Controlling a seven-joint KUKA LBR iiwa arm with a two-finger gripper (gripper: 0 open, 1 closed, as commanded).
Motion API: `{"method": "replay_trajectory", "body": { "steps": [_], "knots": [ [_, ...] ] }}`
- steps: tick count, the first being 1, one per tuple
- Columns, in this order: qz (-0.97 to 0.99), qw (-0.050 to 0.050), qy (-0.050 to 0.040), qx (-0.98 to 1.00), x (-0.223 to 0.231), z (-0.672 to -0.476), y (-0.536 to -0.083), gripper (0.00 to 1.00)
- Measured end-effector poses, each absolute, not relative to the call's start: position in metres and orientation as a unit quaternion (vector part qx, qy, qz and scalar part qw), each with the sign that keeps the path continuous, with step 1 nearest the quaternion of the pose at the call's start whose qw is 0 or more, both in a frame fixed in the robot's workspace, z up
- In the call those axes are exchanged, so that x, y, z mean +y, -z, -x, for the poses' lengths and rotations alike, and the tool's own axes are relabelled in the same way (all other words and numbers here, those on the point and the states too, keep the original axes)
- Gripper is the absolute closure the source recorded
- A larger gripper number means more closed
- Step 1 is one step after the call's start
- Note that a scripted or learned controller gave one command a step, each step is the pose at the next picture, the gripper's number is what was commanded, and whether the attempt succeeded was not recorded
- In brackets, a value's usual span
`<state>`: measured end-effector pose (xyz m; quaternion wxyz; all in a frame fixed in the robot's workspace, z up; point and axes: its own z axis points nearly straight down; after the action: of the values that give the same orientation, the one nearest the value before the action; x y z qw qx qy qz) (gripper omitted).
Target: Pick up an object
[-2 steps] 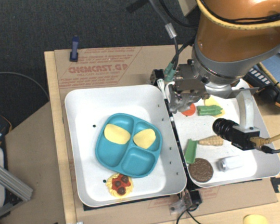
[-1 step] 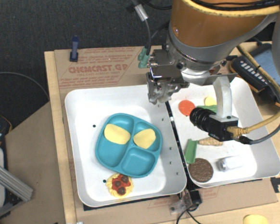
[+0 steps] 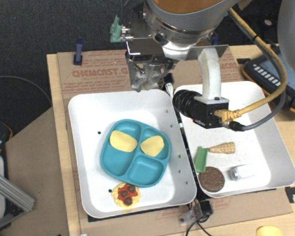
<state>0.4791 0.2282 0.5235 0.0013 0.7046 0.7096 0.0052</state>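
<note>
Overhead, the single camera view takes in two shallow white bins side by side on a brown board. The left bin (image 3: 83, 145) holds one blue divided plate (image 3: 134, 152) near its middle, and two yellow pieces (image 3: 137, 143) lie in the plate's two upper compartments, one in each. Just below the plate, toward the bin's lower edge, lies one small pizza slice (image 3: 125, 194), yellow with red dots.

The right bin (image 3: 271, 146) holds four loose things in its lower half: one green block (image 3: 200, 158) next to the dividing wall, one tan cone (image 3: 222, 148) just right of it, one brown round cookie (image 3: 212, 179) below the block, and one small pale object (image 3: 240, 173) to the cookie's right, too blurred to name.

The arm fills the top of the frame. Its gripper (image 3: 147, 79) hangs over the upper rim of the left bin, apart from every object; whether it is wide or narrow I cannot tell.
</note>
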Motion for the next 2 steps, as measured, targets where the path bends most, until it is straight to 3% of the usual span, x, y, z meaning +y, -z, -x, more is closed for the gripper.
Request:
{"method": "replay_trajectory", "body": {
  "steps": [1,2],
  "knots": [
    [-0.709,-0.003,0.0068,0.705,0.174,-0.48,-0.396,1.0],
    [-0.707,0.001,-0.0013,0.707,0.178,-0.482,-0.414,1.0]
  ]
}}
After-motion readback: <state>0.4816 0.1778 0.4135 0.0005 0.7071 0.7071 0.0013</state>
